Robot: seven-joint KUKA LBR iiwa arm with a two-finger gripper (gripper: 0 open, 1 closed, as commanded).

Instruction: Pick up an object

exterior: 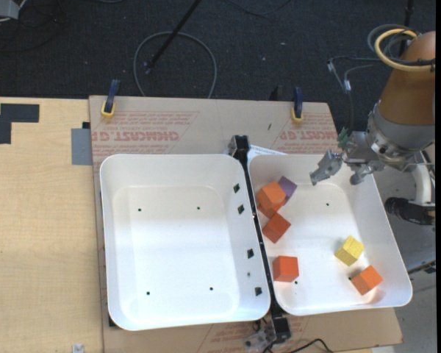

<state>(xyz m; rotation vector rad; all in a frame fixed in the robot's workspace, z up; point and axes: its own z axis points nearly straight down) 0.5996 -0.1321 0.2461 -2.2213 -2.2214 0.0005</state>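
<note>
**Gripper open above the right bin**

We see the gripper [343, 169] spread open and holding nothing over the right bin's [394, 250] far edge. Four orange blocks [272, 195], a purple block [287, 186] and a yellow block [349, 250] lie inside. Both bins sit on clamped cardboard [206, 123] over a wooden bench [37, 226]; cables [173, 50] cross the dark floor.

I see the wooden bench [37, 234] running pale across the left of my view. A brown cardboard sheet [206, 123] with red printed lettering lies on it, held at its far edge by two clamps, one at the left [109, 101] and one at the right [297, 105]. The left white bin [114, 197] and the right white bin [386, 230] sit side by side on that sheet, touching along their shared edge. Dark rectangular patches [11, 120] mark the bench's far left.
</note>
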